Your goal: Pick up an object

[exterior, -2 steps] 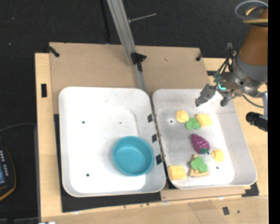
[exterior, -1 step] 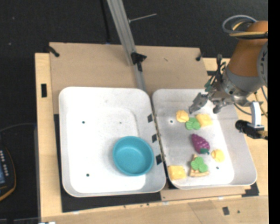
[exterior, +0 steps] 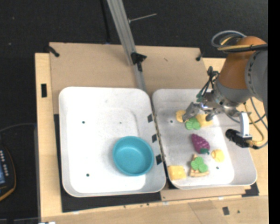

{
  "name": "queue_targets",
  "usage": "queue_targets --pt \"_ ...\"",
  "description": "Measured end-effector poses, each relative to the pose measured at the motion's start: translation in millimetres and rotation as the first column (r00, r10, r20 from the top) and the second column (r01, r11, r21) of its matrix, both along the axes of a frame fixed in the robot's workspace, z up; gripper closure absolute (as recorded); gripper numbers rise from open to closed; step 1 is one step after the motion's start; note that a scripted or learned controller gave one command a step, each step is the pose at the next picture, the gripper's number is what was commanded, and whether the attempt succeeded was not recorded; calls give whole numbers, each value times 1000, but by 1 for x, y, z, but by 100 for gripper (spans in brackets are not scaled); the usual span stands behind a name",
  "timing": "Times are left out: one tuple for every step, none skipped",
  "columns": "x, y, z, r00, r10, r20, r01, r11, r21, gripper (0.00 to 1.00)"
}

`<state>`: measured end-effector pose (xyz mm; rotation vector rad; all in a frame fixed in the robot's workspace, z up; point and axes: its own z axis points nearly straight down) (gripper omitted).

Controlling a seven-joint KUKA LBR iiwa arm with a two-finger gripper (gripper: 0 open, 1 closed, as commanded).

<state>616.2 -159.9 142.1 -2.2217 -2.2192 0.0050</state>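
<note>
A: We see the left bin holding a teal bowl, and we read no writing on anything.

B: We see the arm bent over the right bin, gripper low by a green piece; finger spacing we cannot tell. Purple grapes lie nearby.

The gripper hangs low in the right bin, just above a green toy near its back edge.
</note>
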Motion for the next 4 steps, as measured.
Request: queue_targets --pt "3 -4 -35 1000 -2 15 2 1000 -7 0" --pt "4 -5 -23 1000 -5 20 5 1000 -7 100" --pt "-1 -1 24 1000 0 8 0 1000 0 100" --pt "-6 2 69 1000 3 5 -3 1000 0 100"
